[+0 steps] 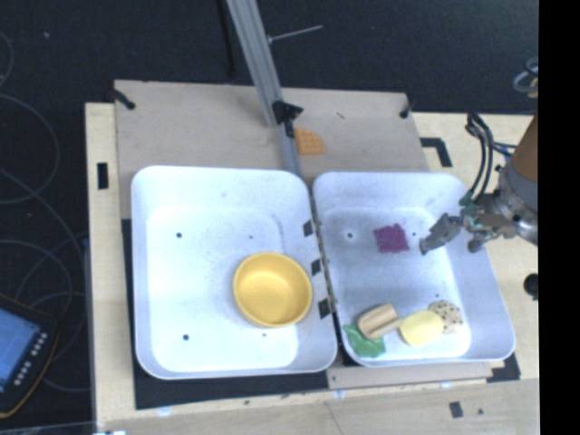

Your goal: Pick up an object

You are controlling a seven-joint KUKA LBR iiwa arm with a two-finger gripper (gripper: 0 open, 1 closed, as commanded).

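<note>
The grey robot arm (517,175) reaches in from the right, and its two-finger gripper (450,234) hangs over the upper right part of the right-hand shallow white bin (471,329). One dark finger (439,233) points down and left toward a small purple block (391,238), which lies flat on the bin floor just beside it. Whether the jaws are spread or pressed together, I cannot tell at this slant; nothing shows between them.

Along the near edge of the same bin lie a tan cylindrical piece (377,319), a green scrap (362,341) touching it, a pale yellow rounded lump (419,328) and a speckled beige ball (445,313). The left-hand shallow white bin (172,207) holds a yellow plastic bowl (271,289), upright.

By my judgement the task is at the approach: no object is lifted yet. Left to do are lowering onto a piece, probably the purple block, closing and raising it off the bin.
</note>
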